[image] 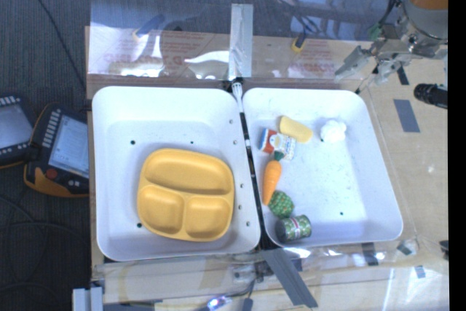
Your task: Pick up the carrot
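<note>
Gripper sits past the far right corner of the right bin, over the bench, well apart from the bin's contents; can't tell its opening, nothing seen in it. Carrot lies in right bin near its left wall, about mid-length, leafy end toward the far edge. Just beyond it a small red-white carton, then a yellow block and a white ball. Nearer: green bumpy item, green can at near left corner. Left bin holds a yellow divided tray.
</note>
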Robot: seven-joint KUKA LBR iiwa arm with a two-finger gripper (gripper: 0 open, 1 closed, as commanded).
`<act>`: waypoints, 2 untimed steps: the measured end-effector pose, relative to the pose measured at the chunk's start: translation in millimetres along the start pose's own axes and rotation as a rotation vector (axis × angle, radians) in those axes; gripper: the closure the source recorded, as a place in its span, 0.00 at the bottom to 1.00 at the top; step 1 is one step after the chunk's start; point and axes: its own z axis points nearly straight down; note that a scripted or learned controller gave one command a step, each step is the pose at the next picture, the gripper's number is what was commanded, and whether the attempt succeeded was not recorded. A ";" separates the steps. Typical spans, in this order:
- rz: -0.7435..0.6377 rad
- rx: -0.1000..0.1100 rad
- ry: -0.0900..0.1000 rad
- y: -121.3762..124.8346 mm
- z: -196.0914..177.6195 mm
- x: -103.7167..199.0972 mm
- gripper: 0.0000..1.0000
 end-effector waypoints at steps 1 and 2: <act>-0.002 0.002 0.000 -51.5 106.9 77.7 0.00; -0.008 0.000 0.000 -81.1 42.8 98.0 0.00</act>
